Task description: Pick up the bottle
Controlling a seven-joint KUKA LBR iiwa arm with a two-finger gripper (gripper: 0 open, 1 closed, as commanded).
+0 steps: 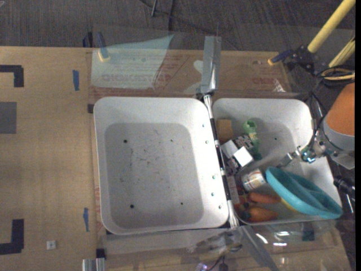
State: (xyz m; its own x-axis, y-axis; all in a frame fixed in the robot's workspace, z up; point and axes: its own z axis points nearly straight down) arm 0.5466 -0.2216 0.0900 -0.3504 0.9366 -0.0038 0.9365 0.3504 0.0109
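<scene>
Our hand [299, 155] hangs over the right bin [293, 109]; we cannot tell how it is set. The bottle [255, 180] lies below-left of it, just beside the teal bowl [304, 193], long axis running roughly toward the hand.

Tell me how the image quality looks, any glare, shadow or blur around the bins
Camera view: soft and slightly blurred overall, so the small items in the right bin are hard to read. Glare streaks the clear sheet above the left bin. The left bin's floor is shaded grey against its brighter rim. The floor at top is dark, and the arm is blurred at the frame edge.
</scene>
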